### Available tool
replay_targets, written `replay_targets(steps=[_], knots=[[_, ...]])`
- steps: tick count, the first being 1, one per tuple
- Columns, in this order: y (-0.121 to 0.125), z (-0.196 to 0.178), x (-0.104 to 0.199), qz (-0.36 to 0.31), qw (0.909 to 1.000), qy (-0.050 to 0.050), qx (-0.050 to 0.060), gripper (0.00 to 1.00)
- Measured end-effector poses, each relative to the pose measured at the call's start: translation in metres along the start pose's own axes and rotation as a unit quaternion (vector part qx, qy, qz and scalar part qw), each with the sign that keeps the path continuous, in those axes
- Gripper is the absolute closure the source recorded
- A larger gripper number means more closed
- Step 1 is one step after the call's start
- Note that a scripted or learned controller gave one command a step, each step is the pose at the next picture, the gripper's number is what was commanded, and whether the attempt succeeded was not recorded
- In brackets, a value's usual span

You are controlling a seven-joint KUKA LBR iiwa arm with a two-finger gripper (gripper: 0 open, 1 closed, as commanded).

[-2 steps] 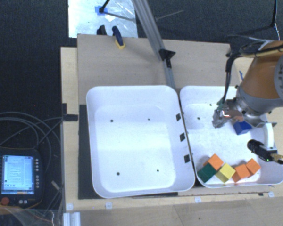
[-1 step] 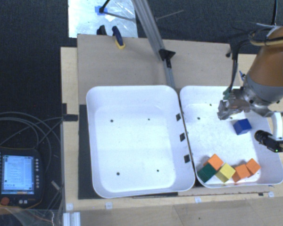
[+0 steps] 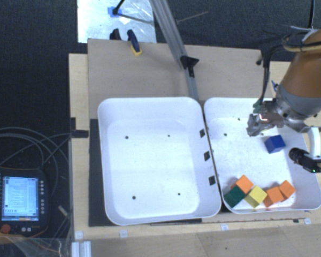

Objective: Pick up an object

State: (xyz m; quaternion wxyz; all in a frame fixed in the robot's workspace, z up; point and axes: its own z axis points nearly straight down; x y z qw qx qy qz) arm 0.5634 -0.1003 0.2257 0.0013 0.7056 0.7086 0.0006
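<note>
At the near edge of the right bin (image 3: pixel 305 199), a cluster of small cubes lies against the front wall: a green cube (image 3: pixel 235 196), a yellow cube (image 3: pixel 255 197) just beside it, an orange cube (image 3: pixel 244 184) touching both from behind, and two more orange cubes (image 3: pixel 281 191) side by side toward the right corner. Further in, a blue cube (image 3: pixel 274 143) sits alone on the bin floor, well apart from the cluster. The pincer (image 3: pixel 257 126) hangs just beside the blue cube, up and to its left, over the middle of the right bin. Nothing shows between its fingers, and whether they stand open or closed cannot be told from this angle. Above the pincer the arm's orange band (image 3: pixel 305 71) rises toward the right edge.

The left bin (image 3: pixel 104 143) lies next to the right one, their walls touching along the middle. To the far left, off the tabletop (image 3: pixel 230 71), a pendant with a lit screen (image 3: pixel 20 198) rests among cables. At the far side of the tabletop a grey pole (image 3: pixel 171 28) slants upward, and a yellow and blue item (image 3: pixel 134 42) lies near the back edge.
</note>
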Motion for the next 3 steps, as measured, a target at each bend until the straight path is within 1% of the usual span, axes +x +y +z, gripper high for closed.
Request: replay_targets(steps=[1,2,3], knots=[[0.004,-0.006,0.06,-0.004,1.0,0.002,0.0,1.0],[0.019,-0.008,0.123,-0.004,1.0,0.002,0.0,1.0],[0.03,-0.002,0.178,-0.004,1.0,0.002,0.0,1.0]])
